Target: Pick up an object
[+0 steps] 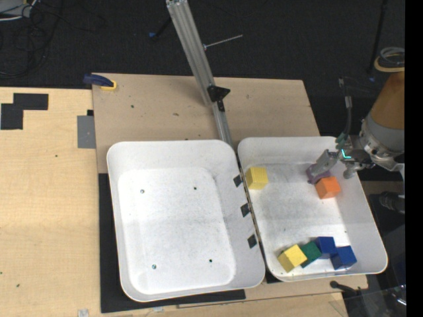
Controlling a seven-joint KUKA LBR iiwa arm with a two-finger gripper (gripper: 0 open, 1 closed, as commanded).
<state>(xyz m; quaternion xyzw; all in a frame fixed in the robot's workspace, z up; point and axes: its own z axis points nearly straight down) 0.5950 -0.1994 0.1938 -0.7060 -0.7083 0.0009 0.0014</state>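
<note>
My gripper (332,175) hangs over the upper right part of the right bin (370,233), at the end of the arm coming in from the right. It is open, with a grey finger (319,170) spread out to the left. An orange block (328,188) lies on the bin floor just below the fingertips, not clasped between them. A yellow block (256,177) sits near the bin's left wall. Along the front of this bin lie another yellow block (291,257), a green block (310,251) and two blue blocks (335,252), all close together.
The left bin (119,177) stands beside the right one, joined by black clips (243,209). A slanted aluminium rail (196,58) rises behind the bins. A blue and yellow clamp (100,81) sits at the bench's far left corner.
</note>
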